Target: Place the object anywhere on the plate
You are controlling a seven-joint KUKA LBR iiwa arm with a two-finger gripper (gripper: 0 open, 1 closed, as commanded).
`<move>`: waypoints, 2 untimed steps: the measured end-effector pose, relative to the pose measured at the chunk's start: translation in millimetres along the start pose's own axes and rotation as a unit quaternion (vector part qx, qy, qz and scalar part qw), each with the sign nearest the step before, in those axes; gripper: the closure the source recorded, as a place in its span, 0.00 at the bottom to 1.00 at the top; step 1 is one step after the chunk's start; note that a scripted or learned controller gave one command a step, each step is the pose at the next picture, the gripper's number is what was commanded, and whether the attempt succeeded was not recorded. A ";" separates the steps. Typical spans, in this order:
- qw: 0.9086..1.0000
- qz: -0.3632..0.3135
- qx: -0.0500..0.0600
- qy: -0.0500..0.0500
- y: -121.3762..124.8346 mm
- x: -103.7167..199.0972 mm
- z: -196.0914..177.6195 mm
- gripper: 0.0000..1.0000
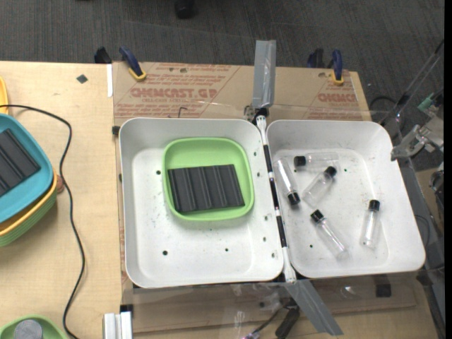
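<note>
five clear black-capped vials (319,186) lie scattered flat in the right bin, apparently apart from the green plate (207,154) in the left bin.

There are two white bins (134,260), one green plate (173,154) with one dark ridged pad (206,188), and five clear vials (327,232).
</note>
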State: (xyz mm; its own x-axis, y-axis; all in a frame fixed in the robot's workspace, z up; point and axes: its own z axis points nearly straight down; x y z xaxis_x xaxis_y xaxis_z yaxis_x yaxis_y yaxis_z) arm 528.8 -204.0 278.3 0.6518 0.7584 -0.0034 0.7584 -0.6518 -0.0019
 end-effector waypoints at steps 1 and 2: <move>0.994 0.110 0.000 0.000 -10.6 -22.6 -32.0 0.00; 0.978 0.209 0.000 0.000 -12.3 -33.7 -59.2 0.00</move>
State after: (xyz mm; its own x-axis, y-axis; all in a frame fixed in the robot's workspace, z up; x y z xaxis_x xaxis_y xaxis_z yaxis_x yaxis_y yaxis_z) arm 497.7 -221.5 337.6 0.9046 0.4263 -0.0044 0.4263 -0.9046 -0.0004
